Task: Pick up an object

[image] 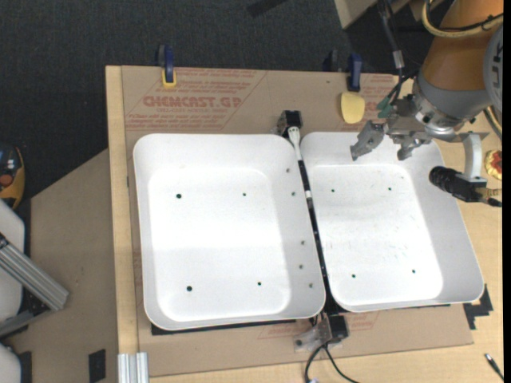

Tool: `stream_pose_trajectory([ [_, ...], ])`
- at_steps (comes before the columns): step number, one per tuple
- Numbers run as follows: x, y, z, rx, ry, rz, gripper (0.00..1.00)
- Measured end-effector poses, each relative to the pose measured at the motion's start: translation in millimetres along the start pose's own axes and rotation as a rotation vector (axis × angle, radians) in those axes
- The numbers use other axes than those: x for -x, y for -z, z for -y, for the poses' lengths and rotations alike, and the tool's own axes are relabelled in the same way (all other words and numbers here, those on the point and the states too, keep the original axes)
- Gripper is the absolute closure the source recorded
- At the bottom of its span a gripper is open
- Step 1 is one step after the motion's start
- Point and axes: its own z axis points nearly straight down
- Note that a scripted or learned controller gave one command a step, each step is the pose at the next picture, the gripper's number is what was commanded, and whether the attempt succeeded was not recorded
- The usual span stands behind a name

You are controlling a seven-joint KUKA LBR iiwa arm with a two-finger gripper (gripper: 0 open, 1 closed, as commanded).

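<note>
Gripper (385, 144) hovered over right bin's (447, 294) far edge, fingers spread, holding nothing; your yellow object (352, 107) lay just beyond-left, outside bin.

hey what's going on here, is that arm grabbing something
A grey and orange robot arm reaches in from the right, its gripper open over the far edge of the right bin. Nothing sits between its fingers, so nothing is picked up yet. A small yellow object lies on the board just beyond that bin, near the gripper. The left bin sits alongside.
</note>
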Motion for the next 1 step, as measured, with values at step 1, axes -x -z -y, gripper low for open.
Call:
stream_pose_trajectory([
  [1, -0.1, 11.1, -0.7, 0.003, 0.001, 0.000, 1.00],
])
